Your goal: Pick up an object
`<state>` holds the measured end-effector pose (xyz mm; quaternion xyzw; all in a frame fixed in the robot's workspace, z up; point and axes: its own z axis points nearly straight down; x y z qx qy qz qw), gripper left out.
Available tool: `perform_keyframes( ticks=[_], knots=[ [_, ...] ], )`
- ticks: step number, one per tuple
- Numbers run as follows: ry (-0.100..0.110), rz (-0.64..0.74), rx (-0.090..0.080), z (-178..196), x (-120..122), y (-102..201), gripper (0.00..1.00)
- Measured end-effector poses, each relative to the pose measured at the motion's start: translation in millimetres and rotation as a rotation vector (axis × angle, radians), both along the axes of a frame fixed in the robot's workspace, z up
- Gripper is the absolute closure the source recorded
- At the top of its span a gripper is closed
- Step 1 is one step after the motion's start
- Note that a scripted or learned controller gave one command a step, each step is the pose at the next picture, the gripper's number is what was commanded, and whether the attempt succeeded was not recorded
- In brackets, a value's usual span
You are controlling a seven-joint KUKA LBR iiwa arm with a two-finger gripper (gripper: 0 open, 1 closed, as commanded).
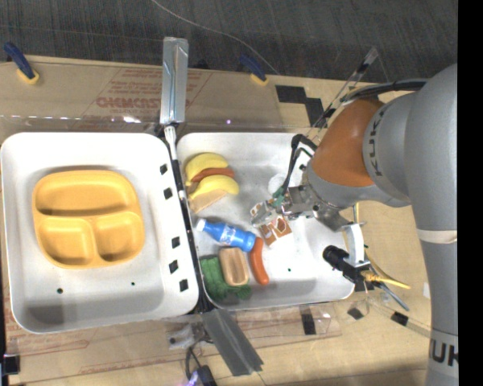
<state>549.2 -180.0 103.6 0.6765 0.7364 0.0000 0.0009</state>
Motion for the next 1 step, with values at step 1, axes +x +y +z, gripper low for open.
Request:
perform_keyframes(
  ticks=[1],
  knots=[
    [0.001,-0.163,0.003,92.8,21.5,124.7,1.00]
  ],
)
